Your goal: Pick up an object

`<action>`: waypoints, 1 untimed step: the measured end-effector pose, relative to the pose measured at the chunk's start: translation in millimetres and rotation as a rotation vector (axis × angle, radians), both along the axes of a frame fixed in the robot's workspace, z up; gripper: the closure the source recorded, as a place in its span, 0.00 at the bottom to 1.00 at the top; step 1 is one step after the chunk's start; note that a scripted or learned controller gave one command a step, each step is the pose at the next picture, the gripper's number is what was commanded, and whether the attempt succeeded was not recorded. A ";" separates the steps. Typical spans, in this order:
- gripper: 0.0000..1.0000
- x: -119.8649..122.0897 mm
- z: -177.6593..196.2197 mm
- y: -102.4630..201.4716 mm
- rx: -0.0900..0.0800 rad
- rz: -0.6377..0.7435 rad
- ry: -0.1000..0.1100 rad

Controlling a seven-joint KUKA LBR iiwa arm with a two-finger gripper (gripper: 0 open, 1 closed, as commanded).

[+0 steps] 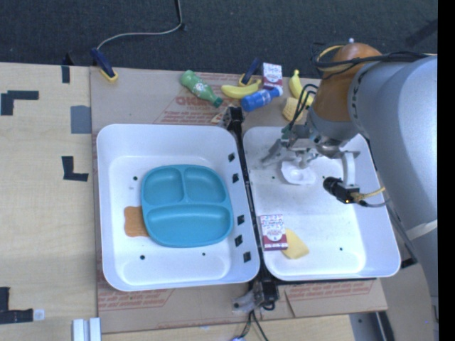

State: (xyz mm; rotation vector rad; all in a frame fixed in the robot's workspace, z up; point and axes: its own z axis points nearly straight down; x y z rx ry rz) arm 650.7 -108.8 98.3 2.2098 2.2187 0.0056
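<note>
My gripper (288,158) hangs over the back part of the right bin (370,258), its fingers spread open with nothing between them. A small white object (298,174) lies on the bin floor just below and to the right of the fingertips. Toward the bin's front left are a red-and-white carton (273,232) and, touching it, a yellow wedge (295,248). The grey arm with its orange band (341,84) comes in from the right and hides the bin's back right corner.
The left bin (114,254) holds a blue divided plate (187,205) with a tan slice (133,221) partly under its left edge. Behind the bins lie a green bottle (199,88), a banana (240,89), a blue bottle (260,99) and a small carton (272,72).
</note>
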 end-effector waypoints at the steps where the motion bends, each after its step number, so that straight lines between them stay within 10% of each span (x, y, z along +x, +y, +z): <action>1: 1.00 0.0 9.4 0.7 0.001 0.001 0.000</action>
